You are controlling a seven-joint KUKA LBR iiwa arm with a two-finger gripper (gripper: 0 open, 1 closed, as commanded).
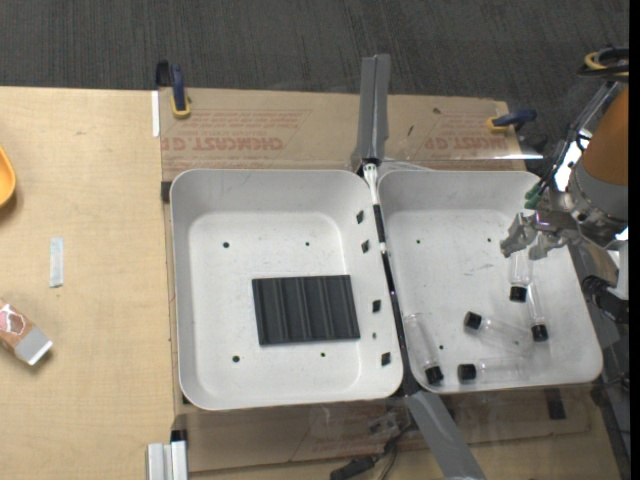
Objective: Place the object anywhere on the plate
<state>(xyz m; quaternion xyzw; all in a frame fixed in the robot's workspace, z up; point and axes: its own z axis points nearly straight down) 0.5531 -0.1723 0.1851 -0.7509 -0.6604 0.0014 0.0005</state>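
Two shallow white plastic bins (200, 268), smooth, semi-gloss; dark ribbed matt plate (305, 308); clear glossy plastic tubes w/ black caps (422, 348); pale matt wood worktop (80, 398).

I have one fixed camera, mounted above the bench (80, 218) and looking down at a slant from the near side. It sits far enough back to take in both white bins: left bin (200, 208) and right bin (440, 193), with floor at the far edge. The arm (605, 158) enters from the right.
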